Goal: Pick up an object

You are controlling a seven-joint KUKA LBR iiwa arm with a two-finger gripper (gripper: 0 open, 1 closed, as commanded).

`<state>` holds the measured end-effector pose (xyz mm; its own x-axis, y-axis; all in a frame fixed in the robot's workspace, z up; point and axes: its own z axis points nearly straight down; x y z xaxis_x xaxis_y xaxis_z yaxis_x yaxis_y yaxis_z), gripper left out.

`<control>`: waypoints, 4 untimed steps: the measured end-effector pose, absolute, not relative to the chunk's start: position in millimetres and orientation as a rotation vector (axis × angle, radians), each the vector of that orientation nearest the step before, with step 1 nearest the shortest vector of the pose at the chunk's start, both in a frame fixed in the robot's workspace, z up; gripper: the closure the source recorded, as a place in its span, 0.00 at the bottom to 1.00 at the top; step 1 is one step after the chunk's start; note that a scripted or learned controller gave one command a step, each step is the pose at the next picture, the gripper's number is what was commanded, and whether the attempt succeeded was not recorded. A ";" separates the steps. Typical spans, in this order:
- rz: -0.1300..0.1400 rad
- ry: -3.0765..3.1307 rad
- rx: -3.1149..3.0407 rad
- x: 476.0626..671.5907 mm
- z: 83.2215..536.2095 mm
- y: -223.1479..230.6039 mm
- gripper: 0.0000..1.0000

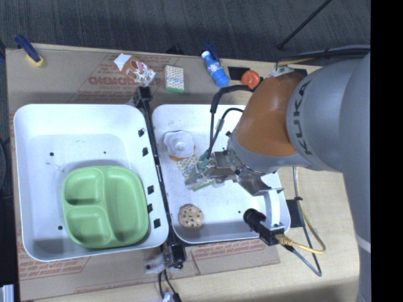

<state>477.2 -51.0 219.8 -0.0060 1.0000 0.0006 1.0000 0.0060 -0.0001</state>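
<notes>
The gripper (211,168) is low in the right bin (220,228), over a small pile of clear and green-printed items (196,176); whether it grasps anything cannot be told. Just above the pile stands a clear bottle (179,144), and below it, near the bin's front wall, lies a cookie (190,216). The left bin (38,124) holds 1 green tray (105,205) with 3 compartments. Behind the bins, the cardboard-covered bench (94,80) bears a blue bottle (215,68), a small box (174,78) and a wrapper (134,70).
</notes>
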 end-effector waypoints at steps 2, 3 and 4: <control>0.002 -2.225 -2.216 476.1 210.4 -75.2 1.00; 0.001 -2.231 -2.212 477.2 216.2 -47.3 1.00; 0.005 -2.227 -2.211 475.8 191.2 -53.6 1.00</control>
<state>475.8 -53.6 191.2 -0.0072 1.0000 0.0001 1.0000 0.0072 -0.0048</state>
